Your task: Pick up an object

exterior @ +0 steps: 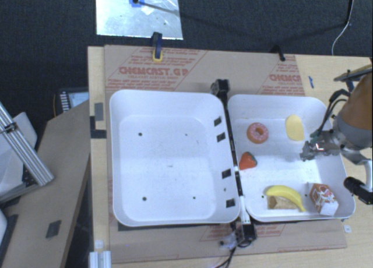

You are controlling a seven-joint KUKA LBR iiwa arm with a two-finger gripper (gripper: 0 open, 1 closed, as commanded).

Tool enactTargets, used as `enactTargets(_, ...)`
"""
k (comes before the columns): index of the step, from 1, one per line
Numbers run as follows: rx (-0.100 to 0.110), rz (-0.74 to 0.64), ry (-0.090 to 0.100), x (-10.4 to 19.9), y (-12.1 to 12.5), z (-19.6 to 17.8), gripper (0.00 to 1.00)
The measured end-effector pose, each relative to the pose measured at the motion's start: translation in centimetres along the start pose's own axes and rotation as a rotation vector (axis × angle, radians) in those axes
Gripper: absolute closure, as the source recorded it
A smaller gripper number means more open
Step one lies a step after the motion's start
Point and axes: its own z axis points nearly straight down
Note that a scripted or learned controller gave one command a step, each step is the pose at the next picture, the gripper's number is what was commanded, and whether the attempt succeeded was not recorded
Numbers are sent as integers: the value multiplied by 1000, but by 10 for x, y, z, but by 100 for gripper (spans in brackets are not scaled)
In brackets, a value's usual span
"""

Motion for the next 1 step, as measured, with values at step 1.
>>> enactTargets(1,-3,1,-1,0,1,-11,100)
